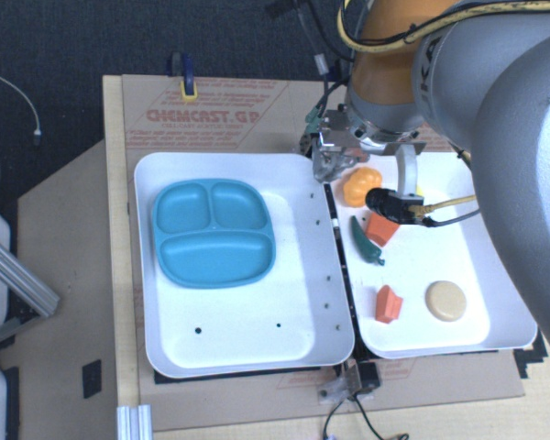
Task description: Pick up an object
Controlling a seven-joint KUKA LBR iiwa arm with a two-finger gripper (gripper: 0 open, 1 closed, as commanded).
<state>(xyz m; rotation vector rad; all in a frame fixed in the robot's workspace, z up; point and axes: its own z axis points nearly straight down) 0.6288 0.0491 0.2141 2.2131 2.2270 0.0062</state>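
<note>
Orange ball [359,187] lies at the upper left of the right bin [412,333], upper centre of the frame, just beside the tool [327,163]. Tool state, released or clenched, cannot be told. Recommended: centre the tool over the ball, stay clear of the bin wall and the green piece [367,245], then descend vertically.

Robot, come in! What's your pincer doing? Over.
Pincer at right bin's far left corner, beside round orange thing. Nothing visibly held. Green piece close by.

One fixed camera looks slantwise down on the bench [211,108] and its two bins [298,246]
</note>
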